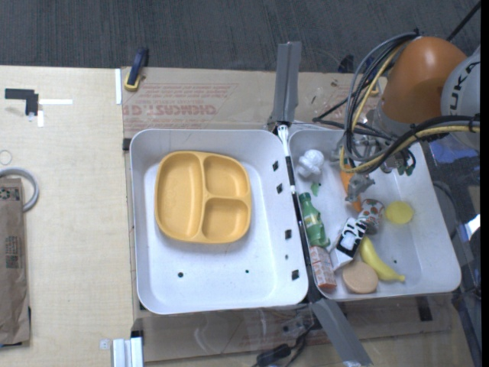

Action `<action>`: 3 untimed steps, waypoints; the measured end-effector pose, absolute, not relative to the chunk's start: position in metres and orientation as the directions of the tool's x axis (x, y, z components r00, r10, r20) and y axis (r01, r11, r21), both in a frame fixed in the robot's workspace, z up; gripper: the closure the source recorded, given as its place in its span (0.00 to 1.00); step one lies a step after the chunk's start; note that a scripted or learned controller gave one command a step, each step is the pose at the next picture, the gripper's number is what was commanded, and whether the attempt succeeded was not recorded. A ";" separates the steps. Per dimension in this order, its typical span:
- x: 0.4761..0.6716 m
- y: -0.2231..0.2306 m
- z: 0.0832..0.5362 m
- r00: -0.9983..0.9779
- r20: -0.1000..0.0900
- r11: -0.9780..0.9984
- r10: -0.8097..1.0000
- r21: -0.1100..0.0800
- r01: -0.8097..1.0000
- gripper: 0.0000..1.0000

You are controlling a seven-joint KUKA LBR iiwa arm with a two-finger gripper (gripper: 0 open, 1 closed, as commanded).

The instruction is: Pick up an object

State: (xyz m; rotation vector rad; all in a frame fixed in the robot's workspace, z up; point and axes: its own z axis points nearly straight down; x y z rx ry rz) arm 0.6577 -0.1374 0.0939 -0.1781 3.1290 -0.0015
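Mustard-yellow divided plate (203,197) sits in the white left bin (153,281). In the white right bin (435,228): a green bottle (312,220), a white crumpled lump (310,163) at its twelve o'clock, a bright yellow banana (379,261), a pale yellow ball (399,213) at the banana's one o'clock, a tan disc (360,278), and a black-and-white patterned item (352,236), possibly a box. Orange band (424,79) on the grey arm.

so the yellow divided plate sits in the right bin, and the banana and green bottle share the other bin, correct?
Not quite. The camera view shows the yellow divided plate in the left bin. The banana and green bottle do share the other bin, the right bin.
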 end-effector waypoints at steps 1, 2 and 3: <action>0.661 -0.198 0.094 -0.914 -0.007 0.914 -0.406 -0.003 -0.406 0.00; 0.662 -0.200 0.106 -0.916 -0.016 0.916 -0.400 -0.006 -0.400 1.00; 0.661 -0.114 0.211 -0.922 -0.007 0.922 -0.386 -0.002 -0.386 1.00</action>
